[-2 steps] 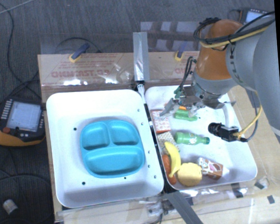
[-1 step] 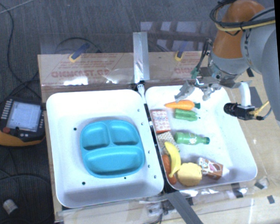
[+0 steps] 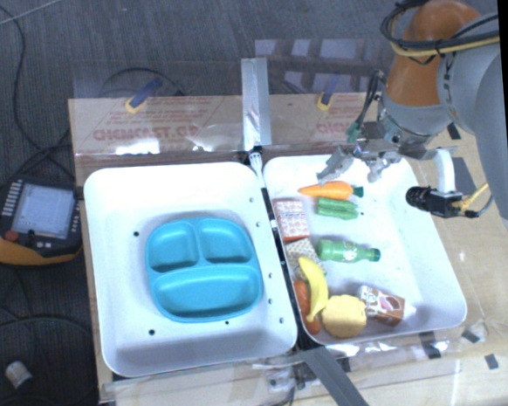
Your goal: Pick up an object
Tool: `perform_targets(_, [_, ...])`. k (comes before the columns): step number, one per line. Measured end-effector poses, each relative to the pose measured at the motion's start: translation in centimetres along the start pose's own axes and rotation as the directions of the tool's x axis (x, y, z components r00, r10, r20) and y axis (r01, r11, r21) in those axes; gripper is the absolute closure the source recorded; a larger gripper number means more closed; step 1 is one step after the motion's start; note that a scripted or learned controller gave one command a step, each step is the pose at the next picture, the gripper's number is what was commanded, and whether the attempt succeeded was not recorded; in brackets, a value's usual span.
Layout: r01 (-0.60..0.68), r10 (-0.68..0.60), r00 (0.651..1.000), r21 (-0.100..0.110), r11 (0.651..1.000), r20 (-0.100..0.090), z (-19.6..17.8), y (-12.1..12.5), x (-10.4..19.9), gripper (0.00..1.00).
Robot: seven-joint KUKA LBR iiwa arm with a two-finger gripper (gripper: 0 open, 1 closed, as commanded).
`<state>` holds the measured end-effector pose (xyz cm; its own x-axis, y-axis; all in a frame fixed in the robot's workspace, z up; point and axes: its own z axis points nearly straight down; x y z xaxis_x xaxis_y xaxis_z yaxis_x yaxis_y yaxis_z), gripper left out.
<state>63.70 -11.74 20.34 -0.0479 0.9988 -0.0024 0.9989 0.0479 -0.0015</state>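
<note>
- gripper [image 3: 357, 165] over far end of right bin [image 3: 433, 254], fingers apart, nothing between them
- carrot [image 3: 326, 189] just near side of the fingertips, green bottle [image 3: 338, 208] beside it
- banana [image 3: 314, 284], lemon [image 3: 343, 316] at near end
- blue tray [image 3: 204, 267] in left bin [image 3: 118, 252]

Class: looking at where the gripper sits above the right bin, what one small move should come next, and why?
Probably lower straight down: the gripper sits open above the carrot at the right bin's far end, with nothing between its fingers.
</note>
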Motion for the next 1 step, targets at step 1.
perform_targets(1, [-0.059,0.059,0.998,-0.001,0.998,0.004,10.83,2.53,-1.60,0.00])
